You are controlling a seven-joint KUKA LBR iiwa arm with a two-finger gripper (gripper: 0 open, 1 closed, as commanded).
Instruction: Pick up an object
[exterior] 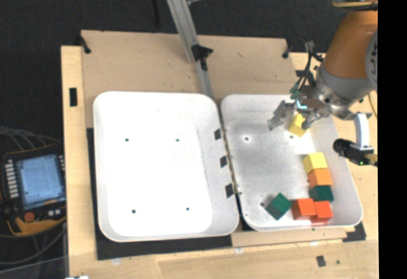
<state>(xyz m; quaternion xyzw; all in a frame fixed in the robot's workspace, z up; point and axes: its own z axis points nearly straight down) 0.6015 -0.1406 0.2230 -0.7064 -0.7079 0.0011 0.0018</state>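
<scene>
While it hangs at the upper right of the frame, the gripper (296, 120) has its jaws clenched around a yellow block (297, 124) above the right bin (254, 163).

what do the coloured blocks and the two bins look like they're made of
Blocks: probably painted wood or solid plastic; flat matte colour, crisp square edges.
Bins: likely moulded plastic; white, smooth, rounded corners, faint sheen, scuffed grey in the right one.

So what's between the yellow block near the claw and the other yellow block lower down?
Just bare white bin floor between the upper yellow block and the lower yellow block.
</scene>
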